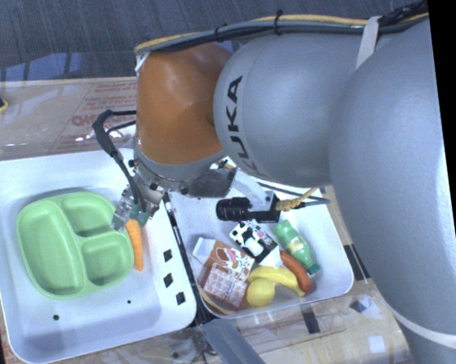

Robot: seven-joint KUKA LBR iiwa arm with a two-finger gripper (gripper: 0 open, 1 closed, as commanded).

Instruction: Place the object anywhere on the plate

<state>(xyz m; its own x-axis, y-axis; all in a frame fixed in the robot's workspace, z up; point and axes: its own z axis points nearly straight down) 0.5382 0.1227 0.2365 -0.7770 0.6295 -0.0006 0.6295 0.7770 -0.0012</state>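
A green divided plate (70, 242) lies in the left white bin (33, 341). An orange toy carrot (136, 246) with a green leafy top hangs upright right at the plate's right rim. My gripper (134, 207) sits just above it, shut on the carrot's green top. The big grey arm with its orange band comes in from the right and hides the back part of both bins.
The right bin (335, 279) holds a yellow banana (266, 286), a green bottle (295, 247), a red sausage-like piece (297, 272), a black-and-white toy (251, 238) and a printed snack packet (227, 272). Bare floor in the left bin lies in front of the plate.
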